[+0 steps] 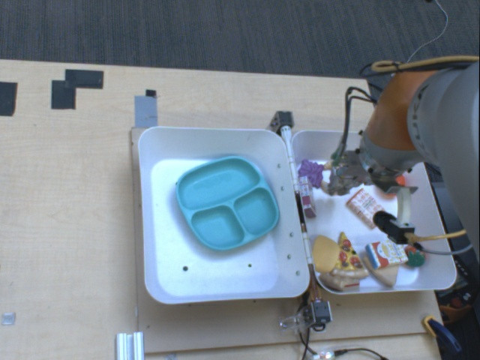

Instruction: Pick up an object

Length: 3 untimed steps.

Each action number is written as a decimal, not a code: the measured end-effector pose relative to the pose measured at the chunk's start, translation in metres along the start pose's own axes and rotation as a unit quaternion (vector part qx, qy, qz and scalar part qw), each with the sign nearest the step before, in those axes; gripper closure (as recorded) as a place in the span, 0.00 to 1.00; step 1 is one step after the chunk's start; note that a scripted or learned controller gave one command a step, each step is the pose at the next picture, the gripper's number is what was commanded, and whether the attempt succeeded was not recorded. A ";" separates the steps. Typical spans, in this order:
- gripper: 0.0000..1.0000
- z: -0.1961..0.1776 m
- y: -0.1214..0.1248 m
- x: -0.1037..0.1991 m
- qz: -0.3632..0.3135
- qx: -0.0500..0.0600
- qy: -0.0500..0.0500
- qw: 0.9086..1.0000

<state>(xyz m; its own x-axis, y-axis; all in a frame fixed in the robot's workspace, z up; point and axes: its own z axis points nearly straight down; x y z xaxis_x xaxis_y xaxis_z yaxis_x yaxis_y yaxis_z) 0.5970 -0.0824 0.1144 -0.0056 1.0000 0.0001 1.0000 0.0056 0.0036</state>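
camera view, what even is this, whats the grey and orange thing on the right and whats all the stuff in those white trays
You are looking down at a slant from a fixed camera above a wooden bench. The grey and orange shape is a robot arm reaching in from the right. Its gripper hangs low over the right bin; whether it holds anything is unclear from here. The left bin holds a turquoise divided plate. The right bin holds small toys: a purple piece, a pizza slice, a small red and white carton, a striped packet and a few more. The job is to pick one up.
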 end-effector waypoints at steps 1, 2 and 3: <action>1.00 0.009 0.007 -0.074 0.001 -0.001 -0.001 1.000; 0.00 0.010 0.007 -0.073 0.000 0.000 0.000 1.000; 0.00 0.027 -0.050 -0.029 0.002 -0.001 0.000 1.000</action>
<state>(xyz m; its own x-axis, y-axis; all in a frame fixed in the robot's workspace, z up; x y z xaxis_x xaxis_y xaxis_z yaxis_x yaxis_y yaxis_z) 0.5472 -0.1115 0.0868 -0.0021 1.0000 -0.0005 1.0000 0.0021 0.0063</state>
